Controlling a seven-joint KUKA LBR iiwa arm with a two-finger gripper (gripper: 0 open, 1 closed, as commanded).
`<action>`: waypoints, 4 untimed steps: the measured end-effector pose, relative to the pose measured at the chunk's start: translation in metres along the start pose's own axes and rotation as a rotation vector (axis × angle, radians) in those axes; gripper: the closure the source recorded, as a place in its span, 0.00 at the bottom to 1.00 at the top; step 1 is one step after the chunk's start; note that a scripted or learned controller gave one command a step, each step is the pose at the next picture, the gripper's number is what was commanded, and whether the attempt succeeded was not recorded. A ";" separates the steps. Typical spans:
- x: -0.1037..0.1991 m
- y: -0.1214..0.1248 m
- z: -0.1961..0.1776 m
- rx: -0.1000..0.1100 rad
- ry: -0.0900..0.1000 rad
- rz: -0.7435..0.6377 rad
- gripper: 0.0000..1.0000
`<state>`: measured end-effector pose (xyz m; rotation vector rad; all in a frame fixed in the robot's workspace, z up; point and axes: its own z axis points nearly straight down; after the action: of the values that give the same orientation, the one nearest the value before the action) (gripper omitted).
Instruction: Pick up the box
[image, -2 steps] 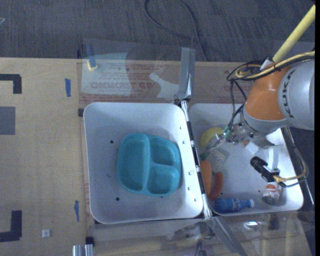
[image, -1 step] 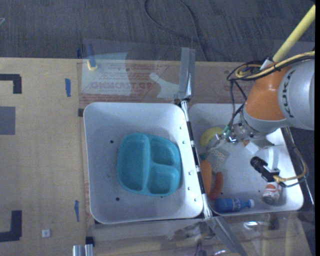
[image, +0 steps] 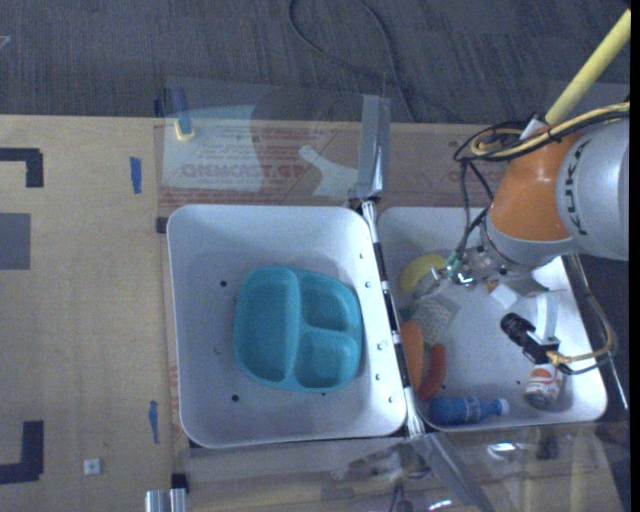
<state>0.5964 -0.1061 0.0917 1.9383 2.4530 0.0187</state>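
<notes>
Left bin (image: 195, 400): teal divided plate (image: 298, 328). Right bin (image: 590, 400): small grey speckled box (image: 435, 318) near left wall, beside yellow ball (image: 423, 270), set cornerwise, long axis unclear. Tool (image: 462, 270) just above-right of box; grip state cannot tell.

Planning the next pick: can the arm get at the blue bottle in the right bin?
Probably yes. The bottle lies uncovered by the near wall of the bin, and the gripper is over that same bin. The wall and the red sausage close by could crowd a grasp.
</notes>
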 end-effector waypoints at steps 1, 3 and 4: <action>0.012 -0.025 0.000 -0.001 -0.003 -0.026 0.00; -0.007 0.006 0.005 0.014 0.003 -0.055 0.00; -0.020 -0.004 -0.053 0.016 0.004 -0.099 0.00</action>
<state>0.5962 -0.1269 0.1452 1.8214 2.5563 0.0012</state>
